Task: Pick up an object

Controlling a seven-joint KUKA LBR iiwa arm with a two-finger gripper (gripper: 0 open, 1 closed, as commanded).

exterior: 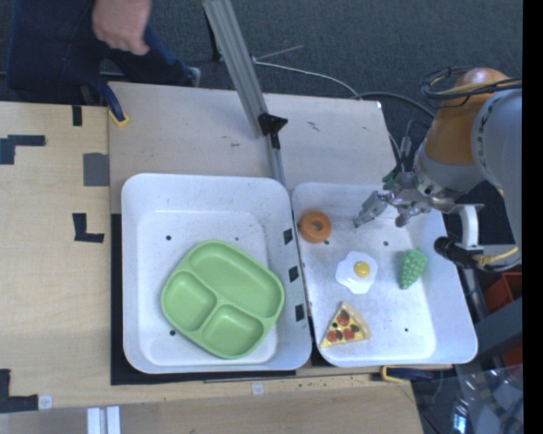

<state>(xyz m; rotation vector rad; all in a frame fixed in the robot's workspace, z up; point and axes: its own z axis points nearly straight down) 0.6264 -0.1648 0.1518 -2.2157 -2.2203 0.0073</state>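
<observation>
Gripper — fingers spread wide, holding nothing — above the right bin, which contains a doughnut, fried egg, grapes and pizza slice; left bin holds a green tray.

Arm cut off by right edge; only wrist end and orange band in view. End effector small, slightly blurred: fingers spread, nothing visibly between them. Hand at top cut off by upper edge, blurred. Pole runs out of top edge. Surface cut off at left and bottom. Pizza toppings too small to tell.
</observation>
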